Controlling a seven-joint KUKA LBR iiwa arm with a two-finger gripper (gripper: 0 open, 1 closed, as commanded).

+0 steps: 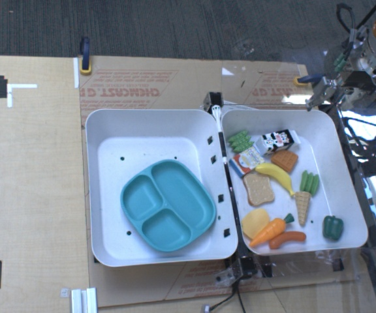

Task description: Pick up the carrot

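The carrot, orange with a small green top, lies slanted near the front edge of the right bin. It sits between a yellow piece and a red sausage and looks to be touching both. My gripper hangs at the upper right, above the back right corner of that bin and far from the carrot. Cables and the wrist crowd around it.
The right bin also holds a bread slice, a banana, an ice cream cone, a green pepper, green beans and a milk carton. A teal divided plate lies in the left bin.
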